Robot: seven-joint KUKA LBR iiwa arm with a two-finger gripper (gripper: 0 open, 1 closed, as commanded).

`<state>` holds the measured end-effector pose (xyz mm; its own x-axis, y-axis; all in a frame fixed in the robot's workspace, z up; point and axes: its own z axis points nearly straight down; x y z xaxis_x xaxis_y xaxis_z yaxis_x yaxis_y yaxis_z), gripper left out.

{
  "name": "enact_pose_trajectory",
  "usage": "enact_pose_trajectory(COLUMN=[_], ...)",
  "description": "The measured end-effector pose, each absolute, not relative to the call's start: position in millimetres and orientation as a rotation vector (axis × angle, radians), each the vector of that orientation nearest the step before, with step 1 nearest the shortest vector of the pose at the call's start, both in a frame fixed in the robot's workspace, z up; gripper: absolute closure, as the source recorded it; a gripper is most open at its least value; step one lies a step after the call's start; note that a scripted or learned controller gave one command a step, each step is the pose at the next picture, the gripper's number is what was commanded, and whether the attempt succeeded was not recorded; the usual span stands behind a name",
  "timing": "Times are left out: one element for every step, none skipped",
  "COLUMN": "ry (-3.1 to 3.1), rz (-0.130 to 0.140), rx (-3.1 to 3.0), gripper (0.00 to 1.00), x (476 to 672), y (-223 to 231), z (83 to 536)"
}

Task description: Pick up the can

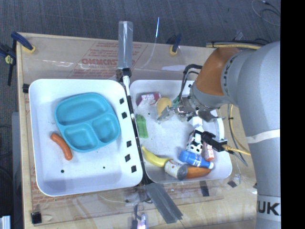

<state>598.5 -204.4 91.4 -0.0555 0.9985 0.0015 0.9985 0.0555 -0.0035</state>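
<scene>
Gripper [167, 112] on our grey arm with the orange wrist band hangs low over the far part of the right white bin [162, 86], its metal fingers pointing left at a pale yellow rounded piece [163, 104]. We cannot tell how far the fingers are parted, and we see nothing held between them.

We take the can to be the small silver cylinder [177, 170] lying on its side at the near edge of that bin, touching a yellow banana [152, 157] on its left and an orange carrot-like piece [196, 172] on its right, with a blue bottle [195, 160] just behind it.

Our reading is that we are at the approach step, with the grasp not begun: the tool is well apart from the can, across the bin. Next we would need to travel toward the near edge and come down over the can's body, turned so the fingers straddle it rather than its crowding neighbours.
</scene>
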Motion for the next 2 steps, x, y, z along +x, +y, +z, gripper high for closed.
enact_pose_trajectory(ry=[-2.189,-2.237], rz=[0.002,0.002], rx=[-2.251,-2.202], gripper=[0.0,0.0], x=[621.0,600.4], y=[-211.0,-206.4], z=[111.8,92.1])
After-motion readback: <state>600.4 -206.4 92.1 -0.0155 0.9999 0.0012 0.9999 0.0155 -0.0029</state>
